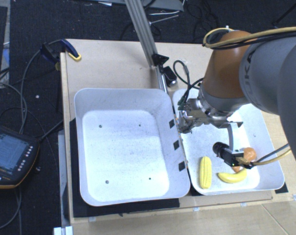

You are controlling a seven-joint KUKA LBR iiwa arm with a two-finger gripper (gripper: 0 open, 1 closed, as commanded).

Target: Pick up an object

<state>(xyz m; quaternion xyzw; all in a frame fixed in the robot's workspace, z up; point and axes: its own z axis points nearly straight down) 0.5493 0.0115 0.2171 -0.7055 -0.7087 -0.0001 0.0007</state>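
Observation:
In the right bin (265, 131), a yellow corn cob (205, 172) lies upright near the front edge. A yellow banana (232, 177) lies just right of it. An orange round fruit (249, 154) sits above the banana, partly hidden by robot hardware. My gripper (186, 121) hangs over the right bin's left rim, up and to the left of the corn, clear of all three objects. Nothing shows between its tips.
The left bin (84, 131) stands beside the right one, their rims meeting under the gripper. A slanted metal pole (144, 28) rises behind the bins. A blue and yellow clamp (69, 50) sits at the bench's back left corner.

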